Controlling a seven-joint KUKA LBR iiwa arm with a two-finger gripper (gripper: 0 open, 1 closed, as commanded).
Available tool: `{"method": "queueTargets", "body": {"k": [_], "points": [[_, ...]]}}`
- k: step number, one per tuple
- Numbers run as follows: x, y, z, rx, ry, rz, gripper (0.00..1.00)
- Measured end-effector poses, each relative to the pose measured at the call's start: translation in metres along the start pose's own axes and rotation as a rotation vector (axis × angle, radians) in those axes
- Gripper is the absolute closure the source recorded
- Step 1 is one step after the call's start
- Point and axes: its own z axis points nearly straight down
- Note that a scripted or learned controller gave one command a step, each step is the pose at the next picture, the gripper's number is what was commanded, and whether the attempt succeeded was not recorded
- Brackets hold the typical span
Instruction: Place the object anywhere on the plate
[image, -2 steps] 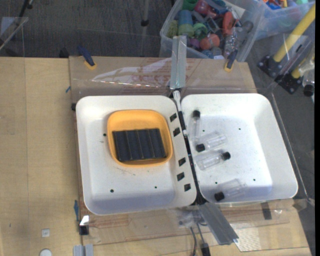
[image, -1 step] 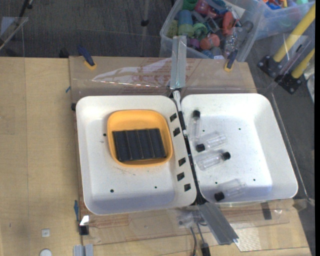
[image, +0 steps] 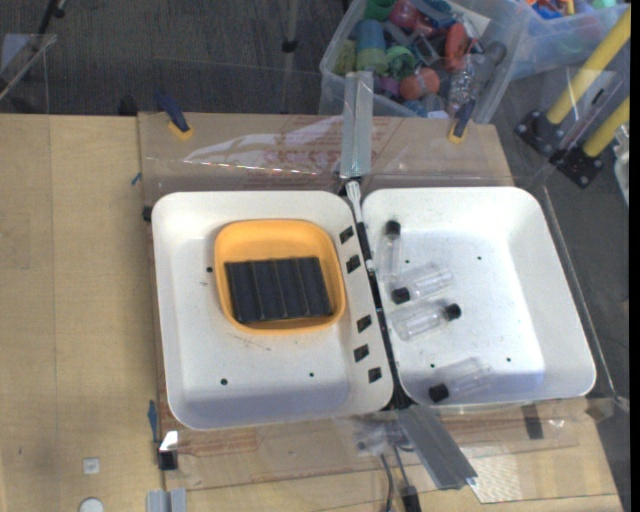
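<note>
An orange plate (image: 275, 232) with rounded corners lies in the left white bin (image: 190, 340), slightly left of the bin's middle. A black ribbed rectangular block (image: 278, 290) lies flat on the plate, covering most of its floor. In the right white bin (image: 525, 300) lie several clear vials with black caps: one upright-looking near the back left (image: 391, 245), two side by side in the middle (image: 420, 285) (image: 427, 319), and one near the front (image: 458, 379).
A ridge with black tabs (image: 362, 300) runs where the two bins meet. A metal bar (image: 355, 125) stands behind that ridge. Behind the bench sits a clear tub of colourful toys (image: 420, 45). Bare wooden bench (image: 60, 300) extends to the left.
</note>
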Motion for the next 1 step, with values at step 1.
{"method": "queueTargets", "body": {"k": [1], "points": [[-0.0133,-0.0044,0.0005,-0.004,-0.003,-0.292,1.00]]}}
